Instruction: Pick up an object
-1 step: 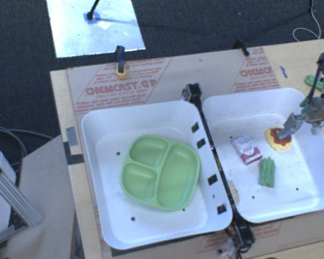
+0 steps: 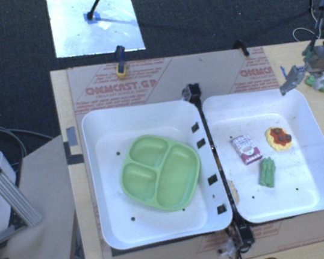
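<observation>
The left white shallow bin (image 2: pixel 99 136) holds a green plastic divided plate (image 2: pixel 159 172), while the right white bin (image 2: pixel 315 132) holds a small red-and-white box (image 2: pixel 246 149), a green asparagus-like toy (image 2: pixel 267 172) and a yellow round toy with red topping (image 2: pixel 279 138), all near each other. The gripper (image 2: pixel 317 68) hangs beyond the right bin's far corner; whether it is wide or narrow I cannot tell, and because the objects are small and low, I think it could slip off one or push a neighbour.

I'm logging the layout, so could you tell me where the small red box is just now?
The red box lies in the right bin, left of the pizza toy and just above the green vegetable toy.
</observation>
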Controlling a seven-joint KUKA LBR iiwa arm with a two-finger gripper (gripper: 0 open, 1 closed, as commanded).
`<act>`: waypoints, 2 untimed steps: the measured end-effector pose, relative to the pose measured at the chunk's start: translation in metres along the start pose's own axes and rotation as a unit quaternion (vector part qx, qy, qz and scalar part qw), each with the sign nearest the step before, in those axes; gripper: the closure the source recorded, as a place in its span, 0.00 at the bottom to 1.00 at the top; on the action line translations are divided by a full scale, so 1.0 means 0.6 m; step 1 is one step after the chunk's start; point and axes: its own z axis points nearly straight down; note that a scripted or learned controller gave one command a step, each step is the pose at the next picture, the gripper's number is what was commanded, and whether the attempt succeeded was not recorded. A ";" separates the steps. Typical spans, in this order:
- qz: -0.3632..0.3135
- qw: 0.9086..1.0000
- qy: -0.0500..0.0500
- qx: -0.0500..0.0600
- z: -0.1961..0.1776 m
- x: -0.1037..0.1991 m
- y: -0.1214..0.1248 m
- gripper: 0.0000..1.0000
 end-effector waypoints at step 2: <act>0.000 1.000 -0.001 -0.004 0.010 0.040 0.072 0.00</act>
